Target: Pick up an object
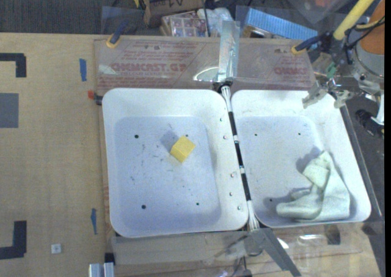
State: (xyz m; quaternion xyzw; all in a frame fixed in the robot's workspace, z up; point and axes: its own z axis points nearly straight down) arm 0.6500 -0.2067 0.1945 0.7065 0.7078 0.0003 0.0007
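Above the right bin's (342,124) far right corner, gripper (322,93) hangs; jaw state cannot be told. Crumpled white cloth (317,193) lies diagonally inside that bin.

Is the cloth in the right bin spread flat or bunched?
Bunched: the pale cloth lies crumpled in folds at the right bin's near right corner.

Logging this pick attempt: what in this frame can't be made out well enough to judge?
- Gripper, camera view: small and blurred at the right bin's upper right corner; finger state unreadable.
- Arm: cut off by the right edge.
- Pale cloth in the right bin: crumpled, so anything under its folds is hidden.
- Yellow block in the left bin: too small to identify.
- Clutter behind the bins: blurred, cut by the top edge.
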